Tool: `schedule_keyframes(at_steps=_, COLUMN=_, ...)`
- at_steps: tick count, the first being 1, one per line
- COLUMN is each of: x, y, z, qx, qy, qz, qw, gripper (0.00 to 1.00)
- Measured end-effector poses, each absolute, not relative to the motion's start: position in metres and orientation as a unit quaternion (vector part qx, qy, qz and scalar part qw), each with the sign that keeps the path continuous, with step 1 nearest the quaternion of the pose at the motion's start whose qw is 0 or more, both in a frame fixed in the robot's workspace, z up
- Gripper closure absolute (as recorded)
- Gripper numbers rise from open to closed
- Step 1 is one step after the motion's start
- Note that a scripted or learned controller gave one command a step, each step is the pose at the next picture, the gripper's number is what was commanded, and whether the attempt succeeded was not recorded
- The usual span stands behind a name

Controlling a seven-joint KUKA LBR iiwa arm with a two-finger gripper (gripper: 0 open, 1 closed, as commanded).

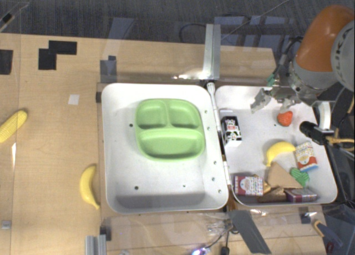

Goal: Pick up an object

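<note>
Above the right bin (327, 190), the gripper (275, 102) hangs with its two fingers spread apart and nothing between them, just left of a small red-orange object (285, 118) that lies on the bin floor near the back. We see the nearest finger apart from that piece, not touching it.

Crowding the bin's near right corner are a yellow banana (279, 151), a small white carton with red and blue print (305, 156), a green piece (300, 177), a tan wedge (282, 178), a red-and-white box (249, 184) and a dark red box (300, 195); several of them touch or overlap, and we cannot tell where one ends beneath another. A black-and-white carton (231, 129) lies alone beside the divider between the bins.

The left bin (119, 193) holds a green divided tray (168, 127). Outside the bins, on the wooden bench (50, 193), a second banana (89, 185) lies just beside the left bin's wall, and an ear of corn (11, 126) is cut off by the left edge.

The arm's orange band (324, 37) and grey wrist cover the bin's far right corner. The print on the cartons is too small for us to read.
</note>
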State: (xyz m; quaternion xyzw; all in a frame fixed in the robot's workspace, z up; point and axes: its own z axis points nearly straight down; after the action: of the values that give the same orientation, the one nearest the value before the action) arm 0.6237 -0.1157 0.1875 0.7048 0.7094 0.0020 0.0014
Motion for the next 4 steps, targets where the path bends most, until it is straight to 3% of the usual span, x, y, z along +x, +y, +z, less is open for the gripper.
schedule_keyframes(at_steps=1, x=0.621, y=-0.096, z=0.108, qx=0.719, qy=0.695, qz=0.0025, qw=0.003, gripper=0.0)
schedule_keyframes(at_steps=2, x=0.623, y=-0.106, z=0.09, qx=0.666, qy=0.746, qz=0.0031, qw=0.005, gripper=0.0)
schedule_keyframes(at_steps=3, x=0.672, y=-0.085, z=0.088, qx=0.666, qy=0.746, qz=0.0027, qw=0.004, gripper=0.0)
schedule_keyframes(at_steps=4, x=0.602, y=-0.09, z=0.09, qx=0.677, qy=0.736, qz=0.0039, qw=0.004, gripper=0.0)
